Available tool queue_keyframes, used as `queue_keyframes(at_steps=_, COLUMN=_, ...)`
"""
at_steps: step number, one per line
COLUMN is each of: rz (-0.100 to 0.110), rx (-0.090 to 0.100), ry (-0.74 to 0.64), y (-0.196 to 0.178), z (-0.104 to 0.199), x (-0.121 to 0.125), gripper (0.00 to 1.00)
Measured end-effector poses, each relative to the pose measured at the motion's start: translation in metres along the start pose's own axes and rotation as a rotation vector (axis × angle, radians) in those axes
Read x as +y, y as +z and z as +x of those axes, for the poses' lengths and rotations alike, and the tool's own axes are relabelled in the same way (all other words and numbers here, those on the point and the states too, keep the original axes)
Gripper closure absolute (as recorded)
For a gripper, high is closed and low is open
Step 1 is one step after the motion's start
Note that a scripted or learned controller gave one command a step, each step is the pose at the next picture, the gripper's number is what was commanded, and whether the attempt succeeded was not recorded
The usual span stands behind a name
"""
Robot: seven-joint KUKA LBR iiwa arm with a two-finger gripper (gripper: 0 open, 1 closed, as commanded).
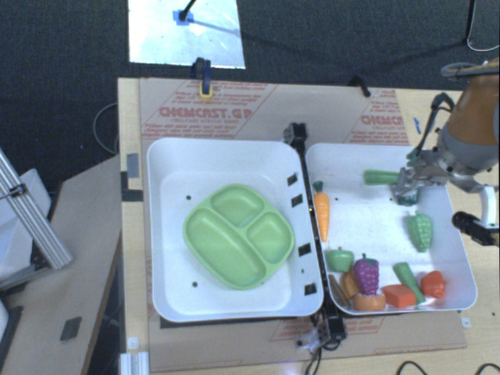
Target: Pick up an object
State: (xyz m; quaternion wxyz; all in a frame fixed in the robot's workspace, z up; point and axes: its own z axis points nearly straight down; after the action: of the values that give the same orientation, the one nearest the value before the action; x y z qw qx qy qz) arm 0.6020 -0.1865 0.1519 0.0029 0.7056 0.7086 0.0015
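Reaching in from the right, the grey arm with its orange band (475, 116) hangs over the upper right part of the right bin (355, 158), and its gripper (406, 190) sits low above the bin floor at the right end of a green cucumber-like toy (380, 177); whether it is apart or together cannot be told from this slanted view, nor whether it touches the toy. Below the gripper lies a pale green bunch of toy grapes (420, 231), apart from everything else. A toy carrot (321, 213) lies along the bin's left wall, pointing down the frame. The lower edge of the same bin is crowded: a green pepper (339, 258), a purple grape bunch (366, 273) just beside it, an orange piece (369, 301) beneath that, a red block (399, 294), a slanted dark green vegetable (408, 279) and a red tomato (433, 284) near the right corner. The left bin (168, 201) holds a light green divided plate (238, 235) with three compartments, lying flat near the middle. Both bins rest on a cardboard-covered surface (234, 108), with a blue-and-yellow clamp (204, 76) at its far edge.
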Motion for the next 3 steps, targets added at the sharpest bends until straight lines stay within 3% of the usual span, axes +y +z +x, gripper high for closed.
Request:
queue_keyframes(at_steps=1, rz=-0.001, rx=-0.001, ry=0.0, y=-0.053, z=-0.008, x=0.009, gripper=1.0)
queue_keyframes(at_steps=2, rz=0.002, rx=0.001, ry=-0.001, y=-0.073, z=-0.009, x=0.01, gripper=1.0)
queue_keyframes(at_steps=3, rz=0.006, rx=0.003, ry=-0.004, y=-0.082, z=0.039, x=-0.012, gripper=1.0)
